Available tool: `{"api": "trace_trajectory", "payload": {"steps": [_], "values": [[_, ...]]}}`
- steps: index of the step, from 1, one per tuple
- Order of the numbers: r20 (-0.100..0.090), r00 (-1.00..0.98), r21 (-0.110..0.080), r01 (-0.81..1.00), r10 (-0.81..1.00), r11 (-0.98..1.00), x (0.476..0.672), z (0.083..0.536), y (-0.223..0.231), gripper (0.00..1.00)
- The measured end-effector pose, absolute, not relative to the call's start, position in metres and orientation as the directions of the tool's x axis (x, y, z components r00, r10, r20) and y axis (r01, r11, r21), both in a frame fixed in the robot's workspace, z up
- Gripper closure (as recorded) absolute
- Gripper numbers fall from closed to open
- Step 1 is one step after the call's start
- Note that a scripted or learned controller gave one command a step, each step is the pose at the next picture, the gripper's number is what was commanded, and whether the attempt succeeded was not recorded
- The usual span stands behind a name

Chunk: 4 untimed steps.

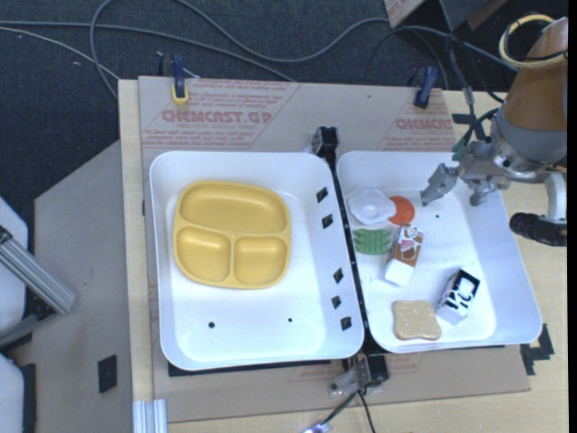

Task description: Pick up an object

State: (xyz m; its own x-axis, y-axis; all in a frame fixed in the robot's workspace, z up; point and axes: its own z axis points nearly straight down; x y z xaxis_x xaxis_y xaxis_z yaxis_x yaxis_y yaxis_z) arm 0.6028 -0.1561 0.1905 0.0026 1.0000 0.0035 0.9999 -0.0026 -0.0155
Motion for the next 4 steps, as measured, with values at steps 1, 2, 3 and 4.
{"api": "trace_trajectory", "payload": {"steps": [1, 2, 3, 4], "values": [[0.001, -0.001, -0.001, 1.0, 1.0, 0.001, 0.606, 0.199, -0.156, 0.0], [0.003, -0.001, -0.007, 1.0, 1.0, 0.001, 0.608, 0.137, -0.15, 0.0], [0.002, 0.0, -0.005, 1.0, 1.0, 0.0, 0.607, 0.084, -0.149, 0.0], [0.001, 0.0, 0.001, 1.0, 1.0, 0.0, 0.609, 0.099, -0.149, 1.0]]}}
